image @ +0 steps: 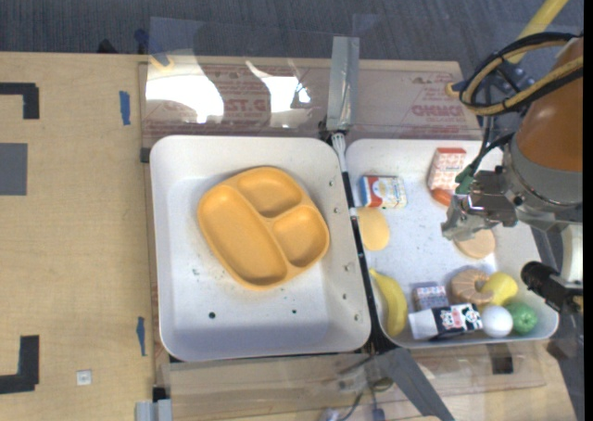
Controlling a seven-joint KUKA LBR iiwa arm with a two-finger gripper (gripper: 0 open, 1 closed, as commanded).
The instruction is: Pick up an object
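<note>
In the camera view the gripper (471, 217) hangs near the right bin's (417, 252) right edge, just above a flat tan disc (477, 244); whether it is open or closed I cannot tell. The disc looks light, stiff and thin, probably awkward to pinch, so taking it across its rim seems best. The left bin (176, 252) holds a yellow divided plate (262, 225).

Single fixed camera above bench, looking down at slant, both bins (176, 252) in frame.
</note>
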